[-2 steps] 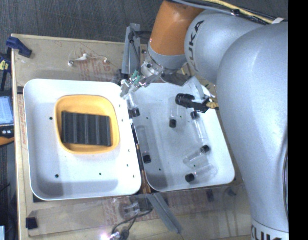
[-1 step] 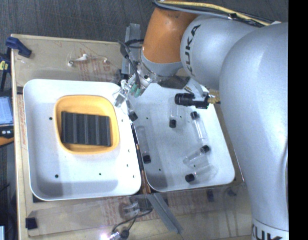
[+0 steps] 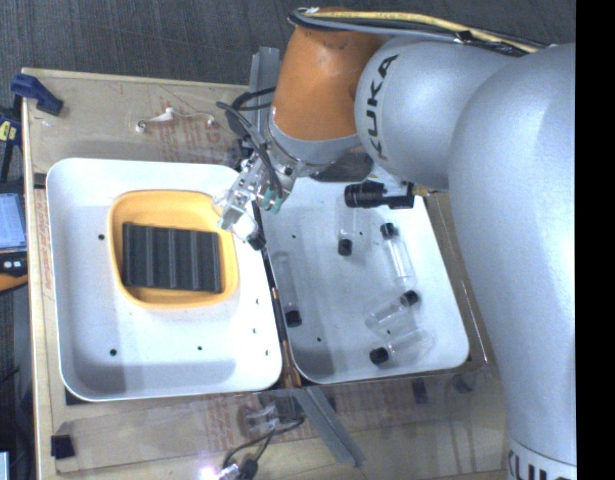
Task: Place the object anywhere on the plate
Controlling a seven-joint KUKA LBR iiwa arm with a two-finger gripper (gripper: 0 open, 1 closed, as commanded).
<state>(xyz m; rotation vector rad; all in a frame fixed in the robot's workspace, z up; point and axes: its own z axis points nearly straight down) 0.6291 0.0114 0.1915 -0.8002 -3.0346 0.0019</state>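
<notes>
Camera view: the arm (image 3: 427, 98) reaches in from 3 o'clock, and its gripper (image 3: 243, 200) hangs over the seam between the two bins.
Plate: a yellow plate (image 3: 137, 213) lies in the left bin (image 3: 157, 368), with a dark ribbed insert (image 3: 173, 258) at its middle.
Gripper place: at the plate's 2 o'clock corner, just beside its rim.
Hand state: cannot tell; the tip is small and cluttered, and no object can be made out in it.
Object: uncertain; clear tubes with black caps (image 3: 392, 253) lie in the right bin (image 3: 387, 368), from its middle towards 5 o'clock.
Step, as judged: either carrying to the plate or not yet picked.
Next move: if loaded, shift towards 9 o'clock over the plate and lower.
Edges: the bin walls meet just under the gripper.
Open room: bare floor in the left bin at 6 o'clock.
</notes>
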